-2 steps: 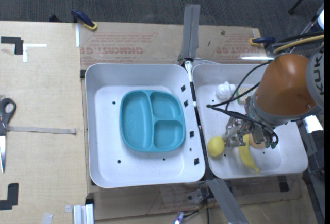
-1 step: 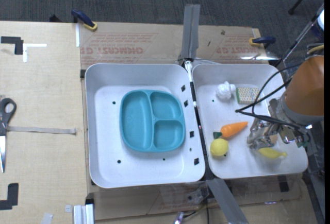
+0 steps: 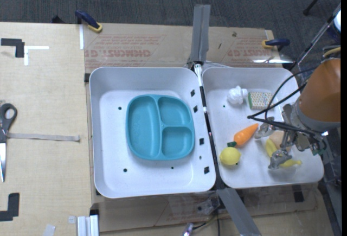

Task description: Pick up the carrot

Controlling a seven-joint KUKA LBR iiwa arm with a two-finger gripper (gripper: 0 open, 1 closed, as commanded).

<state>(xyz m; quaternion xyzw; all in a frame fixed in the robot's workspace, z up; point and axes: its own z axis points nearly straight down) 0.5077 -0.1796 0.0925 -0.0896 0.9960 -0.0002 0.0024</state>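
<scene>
The carrot [image 3: 246, 134] lies tilted in the right bin [image 3: 255, 175], a yellow lemon [image 3: 230, 156] just below its lower end. The gripper [image 3: 276, 148] hangs just right of it over yellow pieces [image 3: 271, 147]; whether its jaws are open or closed I cannot tell. A white lump [image 3: 236, 95] and a sponge [image 3: 259, 100] lie above, and a blue divided tray [image 3: 160, 127] sits in the left bin [image 3: 108, 175].

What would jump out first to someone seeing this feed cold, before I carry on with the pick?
The teal divided plate lying alone in the left bin draws the eye first. Next is the cluster in the right bin: the orange carrot lying tilted just above a yellow lemon. The gripper hangs low over that bin, right of the carrot, among yellow pieces.
</scene>
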